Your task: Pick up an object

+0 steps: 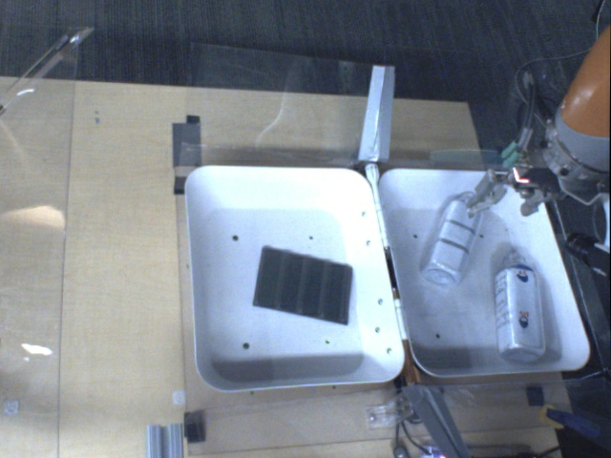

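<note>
A clear plastic bottle (449, 241) lies tilted in the right bin (420, 332), its cap end pointing up toward the back. A white bottle with a blue label (517, 308) lies near that bin's right wall. A dark grey ribbed rectangular pad (303, 283) lies flat in the middle of the left bin (215, 351). My gripper (507, 195) hangs over the back right part of the right bin, just right of the clear bottle's cap end. It is open, and one of its fingers (486, 191) is close to the cap with nothing between the two.
A metal post (377, 113) stands behind the seam between the two bins. Cables and the arm's orange band (587, 93) sit at the far right. The wooden bench (95, 256) stretches out to the left of the bins.
</note>
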Available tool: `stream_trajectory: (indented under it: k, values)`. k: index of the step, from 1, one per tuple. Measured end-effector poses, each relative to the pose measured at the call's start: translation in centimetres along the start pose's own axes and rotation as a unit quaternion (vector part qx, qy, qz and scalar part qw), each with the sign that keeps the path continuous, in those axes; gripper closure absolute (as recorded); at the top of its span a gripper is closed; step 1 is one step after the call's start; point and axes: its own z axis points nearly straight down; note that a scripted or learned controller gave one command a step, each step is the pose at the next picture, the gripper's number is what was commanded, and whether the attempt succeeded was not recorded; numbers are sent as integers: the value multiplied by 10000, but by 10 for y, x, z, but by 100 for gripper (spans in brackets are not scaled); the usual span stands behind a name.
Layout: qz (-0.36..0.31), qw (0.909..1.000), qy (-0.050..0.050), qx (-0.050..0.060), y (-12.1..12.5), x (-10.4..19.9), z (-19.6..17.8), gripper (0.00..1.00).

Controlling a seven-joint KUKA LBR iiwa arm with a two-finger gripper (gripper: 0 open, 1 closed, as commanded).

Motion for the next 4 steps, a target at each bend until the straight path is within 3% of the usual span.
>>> stream_trajectory:
  k: [1,2,3,4]
  values:
    - [-1128,9934,-62,-181,-14,-36,139,0]
    - [-1533,9879,-72,-232,-2,-14,145,0]
    - [-2410,9705,-8,-21,64,12,184,0]
    - [-2200,9755,3,91,94,25,188,0]
